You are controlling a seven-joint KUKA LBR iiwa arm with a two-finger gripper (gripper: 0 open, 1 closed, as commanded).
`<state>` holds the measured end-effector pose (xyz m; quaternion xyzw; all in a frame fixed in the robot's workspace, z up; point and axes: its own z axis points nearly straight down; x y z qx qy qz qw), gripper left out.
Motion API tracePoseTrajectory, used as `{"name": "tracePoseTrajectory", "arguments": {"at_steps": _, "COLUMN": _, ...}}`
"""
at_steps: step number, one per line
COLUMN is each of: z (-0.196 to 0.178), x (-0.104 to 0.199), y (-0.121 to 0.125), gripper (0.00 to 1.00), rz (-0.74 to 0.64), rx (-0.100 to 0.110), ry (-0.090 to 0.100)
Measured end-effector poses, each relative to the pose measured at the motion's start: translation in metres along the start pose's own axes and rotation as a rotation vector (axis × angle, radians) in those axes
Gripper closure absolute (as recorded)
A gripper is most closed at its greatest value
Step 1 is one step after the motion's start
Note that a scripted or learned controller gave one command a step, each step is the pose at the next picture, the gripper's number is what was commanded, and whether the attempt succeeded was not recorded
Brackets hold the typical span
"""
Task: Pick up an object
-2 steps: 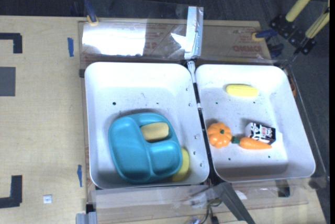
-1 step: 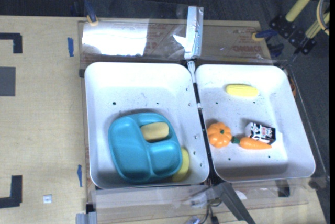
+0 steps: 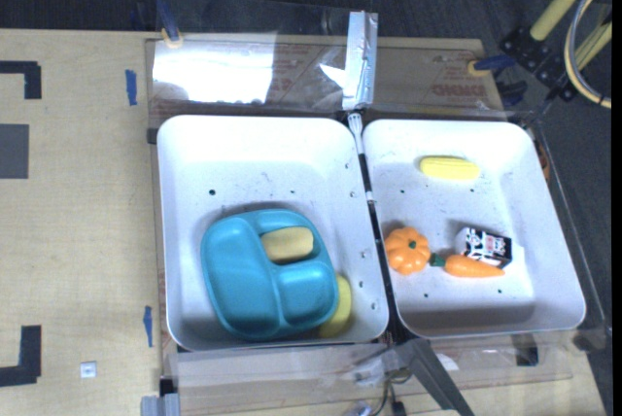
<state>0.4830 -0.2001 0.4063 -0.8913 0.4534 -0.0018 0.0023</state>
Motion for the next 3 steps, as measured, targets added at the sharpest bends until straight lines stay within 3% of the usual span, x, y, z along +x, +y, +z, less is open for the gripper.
{"name": "tracePoseTrajectory", "arguments": {"at_steps": 1, "z": 0.051, "x": -0.001, "y": 0.003, "gripper": 1.00, "rz": -0.270, "rx": -0.003, "ry": -0.005}}
{"name": "tracePoseTrajectory", "arguments": {"at_steps": 2, "z": 0.085, "x": 0.009, "y": -0.013, "gripper": 1.00, "rz": -0.688, "rx": -0.001, "ry": -0.005}}
{"name": "tracePoseTrajectory", "arguments": {"at_steps": 3, "z": 0.037, "x": 0.018, "y": -0.033, "gripper": 1.00, "rz": -0.745, "rx": 0.001, "ry": -0.001}}
